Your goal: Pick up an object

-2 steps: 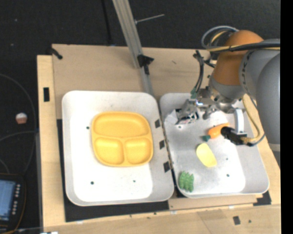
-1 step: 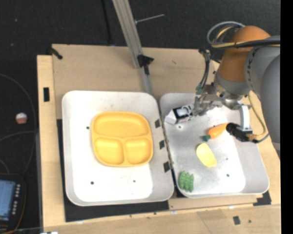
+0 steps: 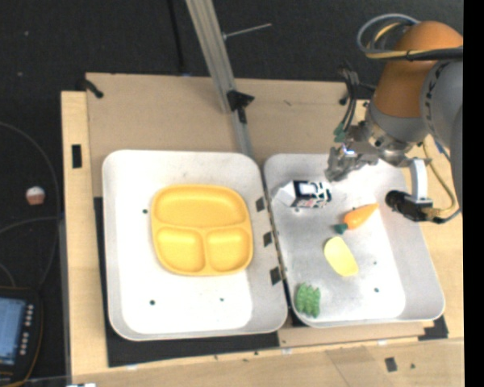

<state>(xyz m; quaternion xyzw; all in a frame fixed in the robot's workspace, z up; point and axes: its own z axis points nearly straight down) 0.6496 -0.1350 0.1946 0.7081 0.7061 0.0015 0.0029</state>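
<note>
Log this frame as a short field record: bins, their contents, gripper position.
left bin: yellow divided tray
right bin: small black-and-white toy, carrot, yellow piece, green piece
gripper: over the right bin's far end, just right of and beyond the black-and-white toy
held object: none seen between the fingers
finger state: cannot tell

A single fixed camera looks down from above at a slant, far enough back to take in the whole pale wooden surface [image 3: 169, 119] and both shallow white plastic bins, one at nine o'clock [image 3: 129, 297], one at three o'clock [image 3: 403, 297]. Dark floor borders the top and left.
</note>
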